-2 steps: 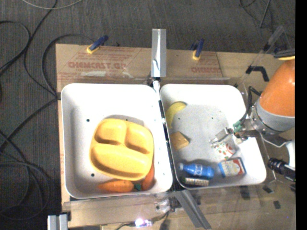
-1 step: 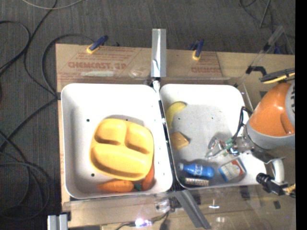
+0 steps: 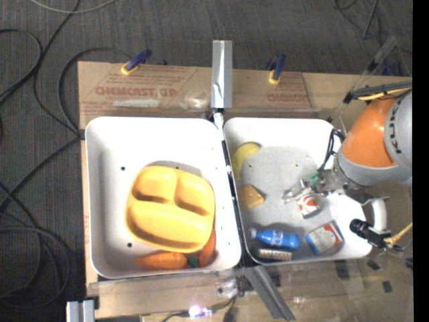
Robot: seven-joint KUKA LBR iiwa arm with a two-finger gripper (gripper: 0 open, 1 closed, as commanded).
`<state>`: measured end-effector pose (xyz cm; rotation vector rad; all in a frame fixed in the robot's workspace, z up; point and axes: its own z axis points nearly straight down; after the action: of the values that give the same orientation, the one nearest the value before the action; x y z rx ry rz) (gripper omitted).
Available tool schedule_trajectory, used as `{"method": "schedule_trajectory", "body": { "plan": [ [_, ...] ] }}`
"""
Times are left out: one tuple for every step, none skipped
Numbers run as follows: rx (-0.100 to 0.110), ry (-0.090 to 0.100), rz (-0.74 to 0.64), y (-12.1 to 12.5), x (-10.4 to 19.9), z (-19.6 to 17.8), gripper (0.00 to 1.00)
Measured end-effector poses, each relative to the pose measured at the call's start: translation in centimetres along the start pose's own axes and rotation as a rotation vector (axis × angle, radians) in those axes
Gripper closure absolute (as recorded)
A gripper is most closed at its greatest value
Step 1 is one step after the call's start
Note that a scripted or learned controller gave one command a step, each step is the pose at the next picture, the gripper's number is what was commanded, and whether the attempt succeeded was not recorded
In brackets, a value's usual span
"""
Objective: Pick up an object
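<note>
**Reaching into the right bin**

Gripper [image 3: 307, 192]: low in the right bin [image 3: 281, 129], just above a small red-and-white carton [image 3: 309, 206]; finger state cannot be told. Same bin: yellow ball [image 3: 245, 154], tan block [image 3: 251, 196], blue bottle [image 3: 275, 237], boxed item [image 3: 325, 238]. Left bin [image 3: 100, 180]: yellow tray [image 3: 171, 205], carrot [image 3: 161, 261].

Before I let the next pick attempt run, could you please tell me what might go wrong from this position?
1. The pincer sits right over a small red-and-white item, so it might nudge it away instead of gripping it.
2. The small carton and the blue bottle lie close by; a sweep could knock them.
3. The arm's cable hangs over the right bin and could snag.
</note>
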<state>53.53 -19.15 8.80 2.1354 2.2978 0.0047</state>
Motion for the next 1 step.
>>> {"method": "schedule_trajectory", "body": {
  "plan": [
    [-0.003, 0.001, -0.001, 0.14, 0.12, -1.03, 1.00]
  ]
}}
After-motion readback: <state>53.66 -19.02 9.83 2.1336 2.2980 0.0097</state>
